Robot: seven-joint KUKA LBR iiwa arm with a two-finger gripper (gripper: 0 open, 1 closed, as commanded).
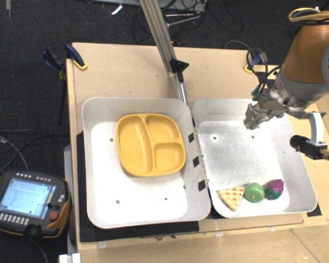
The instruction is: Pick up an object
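While nothing is lifted yet, notes run left to right, all placed vs the right bin:

Pendant [27, 201]: far left of right bin, off the counter [126, 70], screen lit.

Left bin [98, 147]: white, shallow, touching right bin's left edge. Holds a yellow divided plate [151, 144], three compartments, nothing in them.

Right bin [241, 152]: white, shallow, floor mostly bare. All graspable items sit in its near edge, right of centre.

Pizza slice toy [232, 196]: leftmost of the three, wedge shape, tan crust w/ red-orange lattice top, lying flat. Looks thin, prob. hard to pinch from above.

Green fruit [254, 192]: just right of pizza slice, touching or nearly so, round, glossy. Rounded, could slip.

Purple item [273, 188]: rightmost, just beside green fruit, bumpy surface, maybe grapes; near bin's right wall.

Gripper [253, 119]: over right bin's far part, well apart from the three toys, no item betw. the fingers. Open or closed: can't tell from this angle.

Arm [310, 53]: grey, orange band, enters from right of the bin.

Progress: early stage, judged from layout. Done: arm is over the bin w/ the objects. Left: move toward near edge, descend on one toy, close, lift.

Likely target: unclear; three toys clustered, so neighbours may get bumped.
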